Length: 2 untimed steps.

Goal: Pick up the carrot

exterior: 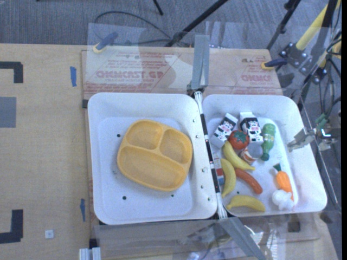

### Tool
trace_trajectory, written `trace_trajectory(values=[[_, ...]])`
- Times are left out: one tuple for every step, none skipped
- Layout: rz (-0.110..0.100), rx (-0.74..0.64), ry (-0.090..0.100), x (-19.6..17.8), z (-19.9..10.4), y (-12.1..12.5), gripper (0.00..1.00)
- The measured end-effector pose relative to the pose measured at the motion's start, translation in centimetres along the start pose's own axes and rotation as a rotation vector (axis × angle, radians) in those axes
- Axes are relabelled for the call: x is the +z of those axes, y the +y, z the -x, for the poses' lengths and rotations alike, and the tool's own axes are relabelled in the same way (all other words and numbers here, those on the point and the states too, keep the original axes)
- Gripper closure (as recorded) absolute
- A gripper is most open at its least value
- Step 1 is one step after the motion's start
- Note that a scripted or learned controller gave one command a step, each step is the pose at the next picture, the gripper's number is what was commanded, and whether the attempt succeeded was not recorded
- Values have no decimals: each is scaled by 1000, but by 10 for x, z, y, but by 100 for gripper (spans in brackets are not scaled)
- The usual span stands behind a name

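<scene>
Your carrot (pixel 282 180) lies in the right bin (pixel 255 98), near its right wall, green top pointing to the far side, orange body running toward the near rim. Nothing is gripping it.

Everything else, placed off the carrot:
- White lumpy item (pixel 282 199): touching the carrot's near end.
- Red sausage-shaped item (pixel 249 181): just left of the carrot, lying at a slant, apart from it.
- Three bananas: one (pixel 245 202) left of the carrot and nearer the front rim, one (pixel 228 177) further left past the red item, one (pixel 237 157) left of the carrot and toward the far side.
- Tomato (pixel 238 140): left of the carrot and further back, touching the far banana.
- Green bottle-like item (pixel 268 137): behind the carrot, slightly left.
- Two cow-print cartons (pixel 225 128) (pixel 250 124): furthest back from the carrot, left of it.
- Yellow divided plate (pixel 154 154): well left of the carrot, in the left bin (pixel 97 108).

Gripper (pixel 300 141): you see it as a faint, blurred metal shape over the right bin's right wall, behind and to the right of the carrot, well apart from it. You cannot tell whether it is spread or pressed together.
</scene>
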State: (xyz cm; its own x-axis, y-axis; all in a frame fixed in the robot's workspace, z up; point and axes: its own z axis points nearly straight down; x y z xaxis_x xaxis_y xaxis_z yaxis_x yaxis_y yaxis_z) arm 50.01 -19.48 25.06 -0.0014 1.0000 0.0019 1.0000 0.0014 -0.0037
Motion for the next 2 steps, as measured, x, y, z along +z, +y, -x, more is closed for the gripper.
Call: trace_trajectory(values=[[4,-38,-2,111,11,-20,0],[5,-239,3,164,9,-18,0]])
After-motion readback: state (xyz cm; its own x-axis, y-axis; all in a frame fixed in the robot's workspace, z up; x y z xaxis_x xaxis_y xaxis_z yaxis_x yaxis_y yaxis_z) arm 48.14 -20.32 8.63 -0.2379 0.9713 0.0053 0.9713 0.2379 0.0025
